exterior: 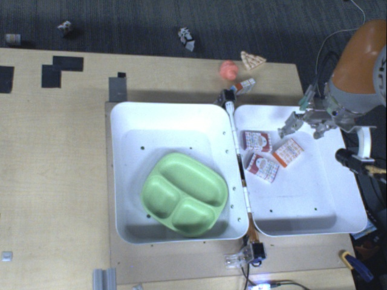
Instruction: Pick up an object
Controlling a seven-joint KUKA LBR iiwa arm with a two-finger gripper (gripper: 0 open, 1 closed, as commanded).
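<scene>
Green and divided into three sections, a plate (185, 193) is seen lying tilted in the left bin (130, 162), toward its lower middle. Beside it, the right bin (314, 216) is set so that the two rims meet along the centre. Three small packets are found in the upper left part of the right bin: a red-and-white packet (256, 140) nearest the dividing rim, a second red-and-white packet (262, 167) just below it, and an orange-and-white packet (288, 152) just to their right, close to both. The gripper (305, 125) is held over the upper part of the right bin, up and to the right of the orange-and-white packet; its fingers (289, 125) are seen spread apart, with nothing between them. Beyond the bins, on the bench (54, 174), a pink ball (229, 70) and a wedge-shaped toy (253, 60) are seen near the far edge.
</scene>
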